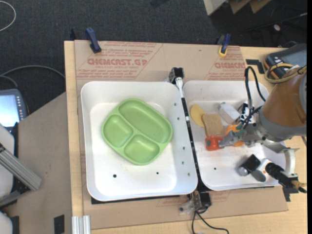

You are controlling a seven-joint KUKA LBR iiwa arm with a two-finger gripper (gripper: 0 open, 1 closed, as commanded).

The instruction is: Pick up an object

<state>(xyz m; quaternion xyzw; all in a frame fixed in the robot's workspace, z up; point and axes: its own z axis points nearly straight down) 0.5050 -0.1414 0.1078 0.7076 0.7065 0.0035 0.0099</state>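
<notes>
Gripper sits low in the right-hand bin, reaching in from the view's right, w/ the grey arm and its orange band behind it. Its tip is right up against a small red object — touching or just beside, can't tell which at this res. Whether the gripper is open or shut can't be told either. Nothing is seen clamped in it, so no hold can be claimed.

Red object lies on the bin floor, approx mid-bin, toward the wall shared w/ the other bin. Just behind it in the view lies a tan block, flat on the floor and very near it. A yellow disc lies at the block's far-left corner, edges meeting or overlapping. A pale grey piece lies on the block's other side, further back, near but apart from the disc.

Left-hand bin holds a green plate w/ three compartments — flat, roughly centred, turned at an angle to the bin walls. It is well apart from the gripper.

Both bins stand side by side, inner walls touching, w/ a black clip at the far end of the seam. They rest on a brown bench sheet w/ red print. A blue clamp and a yellow-and-blue clamp grip its far edge.
</notes>
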